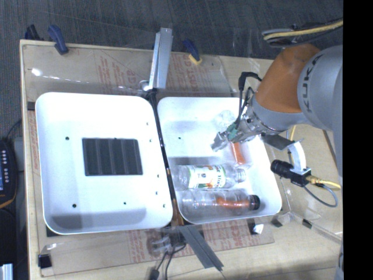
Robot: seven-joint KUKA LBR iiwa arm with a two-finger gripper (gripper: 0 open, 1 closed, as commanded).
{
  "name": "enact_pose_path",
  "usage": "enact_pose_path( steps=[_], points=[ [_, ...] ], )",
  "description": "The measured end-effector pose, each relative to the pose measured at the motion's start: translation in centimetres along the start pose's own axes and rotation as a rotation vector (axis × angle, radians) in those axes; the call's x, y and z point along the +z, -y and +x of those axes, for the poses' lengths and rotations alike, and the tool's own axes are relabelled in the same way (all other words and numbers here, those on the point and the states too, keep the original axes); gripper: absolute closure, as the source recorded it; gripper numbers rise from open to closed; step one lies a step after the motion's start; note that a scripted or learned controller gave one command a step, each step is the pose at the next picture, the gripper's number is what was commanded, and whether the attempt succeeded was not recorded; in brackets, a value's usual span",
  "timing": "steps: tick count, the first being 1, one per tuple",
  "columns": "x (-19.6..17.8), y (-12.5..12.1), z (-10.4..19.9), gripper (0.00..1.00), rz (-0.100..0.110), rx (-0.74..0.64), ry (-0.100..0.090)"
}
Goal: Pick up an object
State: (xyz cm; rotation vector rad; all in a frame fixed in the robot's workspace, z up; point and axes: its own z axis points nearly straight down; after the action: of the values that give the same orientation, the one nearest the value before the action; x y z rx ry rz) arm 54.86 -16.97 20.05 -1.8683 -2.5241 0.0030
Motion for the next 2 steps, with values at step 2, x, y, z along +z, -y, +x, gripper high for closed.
enact_pose_path(
  steps=[2],
  points=[
    [7.2, 2.1, -3.1, 0.0, 0.001, 0.0, -0.002]
  ],
)
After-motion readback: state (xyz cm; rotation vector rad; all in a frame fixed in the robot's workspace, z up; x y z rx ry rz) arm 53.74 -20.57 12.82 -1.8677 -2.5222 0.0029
